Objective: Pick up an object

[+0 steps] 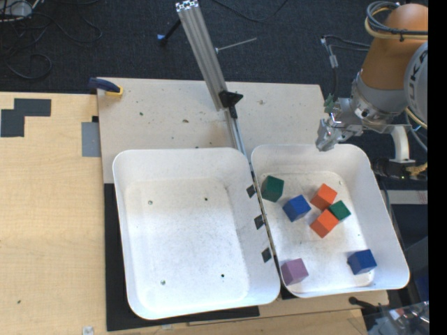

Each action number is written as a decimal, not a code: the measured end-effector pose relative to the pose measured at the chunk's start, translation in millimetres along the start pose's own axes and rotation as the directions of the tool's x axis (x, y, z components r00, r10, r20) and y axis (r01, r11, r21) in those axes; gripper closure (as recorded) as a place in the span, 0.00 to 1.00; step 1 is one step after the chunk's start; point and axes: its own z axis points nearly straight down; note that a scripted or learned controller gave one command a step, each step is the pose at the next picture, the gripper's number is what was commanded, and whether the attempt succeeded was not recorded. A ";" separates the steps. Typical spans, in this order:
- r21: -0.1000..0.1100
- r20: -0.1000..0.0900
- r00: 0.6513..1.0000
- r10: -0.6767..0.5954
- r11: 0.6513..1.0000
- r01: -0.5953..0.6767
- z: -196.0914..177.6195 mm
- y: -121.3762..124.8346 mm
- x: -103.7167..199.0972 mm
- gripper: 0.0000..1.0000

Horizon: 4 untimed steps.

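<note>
Bench bins: right bin (pixel 377 187) holds 7 cubes; gripper (pixel 327 139) hovers above; fingers' state unclear.

Gripper (pixel 327 142) hangs over far rim of right bin (pixel 377 187). Inside: green cube (pixel 272 188), two blue cubes (pixel 296 207), two orange cubes (pixel 323 196), small green cube (pixel 340 211), purple cube (pixel 294 271). Left bin (pixel 140 180) alongside.

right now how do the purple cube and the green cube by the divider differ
The purple cube sits at the near edge of the right bin, while the green cube by the divider sits toward the far end. The purple one is pale and stands alone; the green one is dark and has a blue cube close beside it. Both look similar in size and lie on the bin floor near the divider, apart from the gripper.
</note>
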 end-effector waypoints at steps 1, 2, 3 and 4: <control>0.005 -0.003 1.000 -0.003 1.000 0.003 -6.0 -14.4 47.3 1.00; 0.007 -0.003 1.000 -0.004 1.000 0.004 2.7 -28.5 104.8 1.00; 0.007 -0.003 1.000 -0.004 1.000 0.004 12.7 -30.3 153.1 1.00; 0.009 -0.002 1.000 -0.004 1.000 0.004 16.4 -44.9 206.2 1.00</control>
